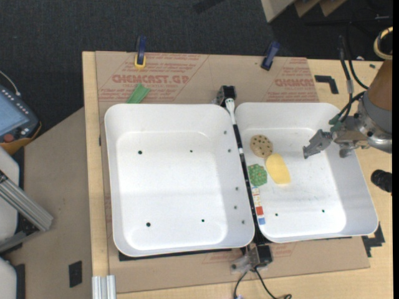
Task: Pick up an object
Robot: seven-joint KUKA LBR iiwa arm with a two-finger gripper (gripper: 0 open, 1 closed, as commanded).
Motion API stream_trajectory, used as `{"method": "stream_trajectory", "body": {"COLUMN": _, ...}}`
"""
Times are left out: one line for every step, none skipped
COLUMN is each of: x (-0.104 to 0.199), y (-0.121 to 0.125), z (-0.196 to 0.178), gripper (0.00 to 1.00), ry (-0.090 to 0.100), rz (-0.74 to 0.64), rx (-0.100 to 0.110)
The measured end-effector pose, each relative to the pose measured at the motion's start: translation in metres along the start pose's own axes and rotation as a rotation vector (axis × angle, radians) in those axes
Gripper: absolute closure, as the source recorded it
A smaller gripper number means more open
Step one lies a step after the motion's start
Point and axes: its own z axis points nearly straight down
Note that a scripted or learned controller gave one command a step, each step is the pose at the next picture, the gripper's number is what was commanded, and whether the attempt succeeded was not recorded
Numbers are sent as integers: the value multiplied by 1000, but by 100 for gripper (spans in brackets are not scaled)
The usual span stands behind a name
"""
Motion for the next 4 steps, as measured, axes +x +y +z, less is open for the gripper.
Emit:
{"method": "stream_trajectory", "body": {"x": -75, "y": -60, "z": -103, "gripper": 0, "ry": -8, "rz": 9, "rx": -10}}
{"method": "stream_trajectory", "body": {"x": -73, "y": -57, "z": -295, "gripper": 0, "ry": -10, "rz": -2, "rx": -21}}
{"method": "stream_trajectory", "body": {"x": 37, "y": -56, "z": -314, "gripper": 0, "ry": 1, "rz": -13, "rx": -8}}
{"method": "stream_trajectory", "body": {"x": -36, "y": -58, "z": -311, "gripper": 0, "ry": -4, "rz": 7, "rx": -4}}
